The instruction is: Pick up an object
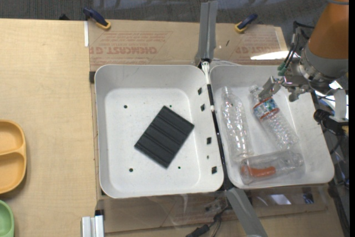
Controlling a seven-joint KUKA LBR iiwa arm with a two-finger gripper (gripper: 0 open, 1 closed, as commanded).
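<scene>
Camera view. Left white bin: one black ribbed rectangular pad, lying at centre, tilted. Right white bin: three clear crumpled plastic bottles; one at left, one with red-blue label, one with an orange cap end, lower edge. Gripper, right of frame, above the labelled bottle; finger state cannot be told.

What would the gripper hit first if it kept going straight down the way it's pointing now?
Most likely the clear bottle with the red-and-blue label in the right bin: the gripper hangs over the bottle's upper end, pointing down. Its height above the bottle is unclear from this slanted view.
</scene>
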